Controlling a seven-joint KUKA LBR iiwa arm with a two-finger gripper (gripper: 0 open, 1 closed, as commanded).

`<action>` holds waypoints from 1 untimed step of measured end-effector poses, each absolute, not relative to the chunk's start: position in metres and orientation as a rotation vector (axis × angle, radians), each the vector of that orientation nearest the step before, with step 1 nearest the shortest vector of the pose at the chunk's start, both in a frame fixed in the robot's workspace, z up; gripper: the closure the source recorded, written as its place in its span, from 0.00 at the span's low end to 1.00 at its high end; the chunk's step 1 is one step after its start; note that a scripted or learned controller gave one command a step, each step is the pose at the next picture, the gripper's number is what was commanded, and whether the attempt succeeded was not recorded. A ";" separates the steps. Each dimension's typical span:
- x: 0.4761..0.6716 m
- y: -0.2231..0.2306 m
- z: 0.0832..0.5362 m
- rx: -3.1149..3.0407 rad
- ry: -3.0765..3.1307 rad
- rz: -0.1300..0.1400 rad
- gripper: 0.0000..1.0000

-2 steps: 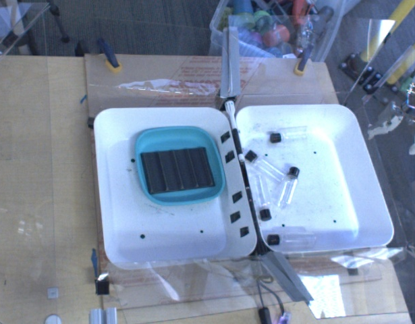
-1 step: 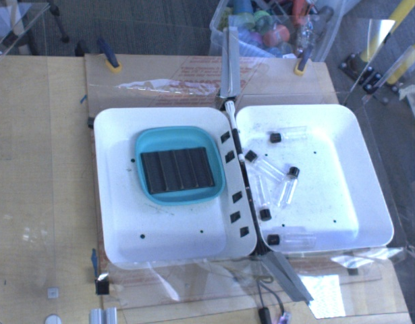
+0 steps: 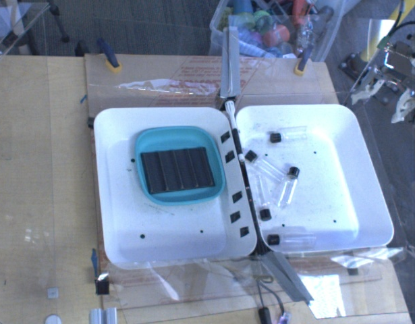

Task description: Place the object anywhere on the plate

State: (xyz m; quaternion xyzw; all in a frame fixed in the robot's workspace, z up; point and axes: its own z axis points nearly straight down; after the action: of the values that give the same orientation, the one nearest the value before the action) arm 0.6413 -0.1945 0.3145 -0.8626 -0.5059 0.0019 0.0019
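Step in hand, as I judge it: pre-grasp, nothing picked yet. The teal plate (image 3: 179, 165) sits in the left bin (image 3: 119, 241), toward its far half, with a dark ribbed insert (image 3: 176, 169) lying on it; no vial on the plate.

Task objects are in the right bin (image 3: 359, 201): several clear vials with black caps, hard to count since the glass is near invisible on white. One vial (image 3: 288, 136) lies near the far edge. A loose cluster (image 3: 274, 181) lies close to the bin's left wall, some touching or overlapping. One more vial (image 3: 291, 237) lies along the near edge, cap toward the divider.

The gripper (image 3: 396, 90) is parked off the bench beyond the right bin's far right corner, well apart from the vials. Too blurred and cluttered there: cannot tell how the jaws stand or whether anything is in them.

Next move likely calls for coming in over the right bin and choosing an isolated vial, the far-edge or near-edge one, rather than the cluster, then carrying it over the divider to the plate.
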 end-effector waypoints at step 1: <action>0.659 -0.207 0.435 -2.819 -1.389 0.000 0.00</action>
State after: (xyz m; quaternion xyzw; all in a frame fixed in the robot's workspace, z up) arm 0.6587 -0.2066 0.4352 -0.8971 -0.4419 0.0000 -0.0005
